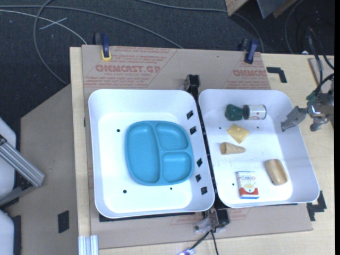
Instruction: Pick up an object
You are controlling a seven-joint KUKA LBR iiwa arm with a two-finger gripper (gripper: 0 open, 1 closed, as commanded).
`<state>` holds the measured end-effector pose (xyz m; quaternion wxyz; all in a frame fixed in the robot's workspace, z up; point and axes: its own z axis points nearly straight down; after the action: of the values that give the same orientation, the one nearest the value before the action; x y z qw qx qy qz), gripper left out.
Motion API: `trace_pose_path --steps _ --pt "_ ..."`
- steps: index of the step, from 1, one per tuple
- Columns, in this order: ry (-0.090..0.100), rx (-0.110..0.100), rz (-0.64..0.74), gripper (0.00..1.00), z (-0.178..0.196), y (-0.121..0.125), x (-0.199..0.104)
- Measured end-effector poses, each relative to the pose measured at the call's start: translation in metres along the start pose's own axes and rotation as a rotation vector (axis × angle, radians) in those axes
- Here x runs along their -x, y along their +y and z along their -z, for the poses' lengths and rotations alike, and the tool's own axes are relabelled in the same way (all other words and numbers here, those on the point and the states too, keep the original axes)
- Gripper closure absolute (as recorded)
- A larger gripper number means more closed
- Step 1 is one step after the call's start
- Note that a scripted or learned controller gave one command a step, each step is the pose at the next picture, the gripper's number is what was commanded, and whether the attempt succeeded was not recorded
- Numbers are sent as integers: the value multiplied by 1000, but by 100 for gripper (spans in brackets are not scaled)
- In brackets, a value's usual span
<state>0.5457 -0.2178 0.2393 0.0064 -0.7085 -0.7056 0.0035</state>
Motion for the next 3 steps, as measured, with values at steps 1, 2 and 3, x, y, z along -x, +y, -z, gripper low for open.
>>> trace_pose_path --steps 1,2,3 --pt "-4 14 4 0 8 2 -1" --pt "-2 10 4 0 -34 -1 -1" --pt "-1 9 4 0 -79 -8 0"
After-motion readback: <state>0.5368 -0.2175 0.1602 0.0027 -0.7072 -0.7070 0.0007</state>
